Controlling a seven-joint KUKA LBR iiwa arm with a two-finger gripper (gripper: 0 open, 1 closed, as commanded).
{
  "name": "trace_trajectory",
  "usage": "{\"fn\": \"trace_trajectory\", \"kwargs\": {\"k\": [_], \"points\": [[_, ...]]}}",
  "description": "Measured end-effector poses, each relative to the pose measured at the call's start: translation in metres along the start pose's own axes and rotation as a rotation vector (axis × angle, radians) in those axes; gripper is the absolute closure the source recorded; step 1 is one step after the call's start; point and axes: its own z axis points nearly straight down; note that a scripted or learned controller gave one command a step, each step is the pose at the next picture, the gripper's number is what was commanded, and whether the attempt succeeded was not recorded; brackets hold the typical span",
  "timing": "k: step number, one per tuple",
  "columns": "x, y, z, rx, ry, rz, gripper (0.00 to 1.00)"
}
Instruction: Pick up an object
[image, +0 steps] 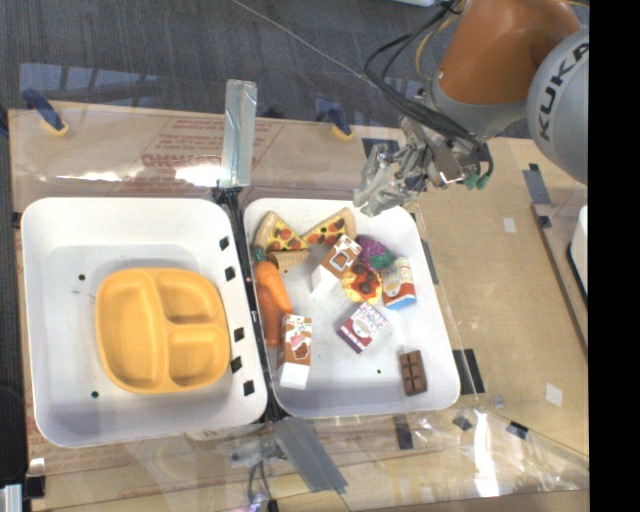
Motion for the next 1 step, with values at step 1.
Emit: {"fn": "trace_trajectory", "kwargs": {"k": [1], "points": [[-0.0033, 0.0977, 0.0256, -0.006, 0.005, 0.089, 1.00]]}}
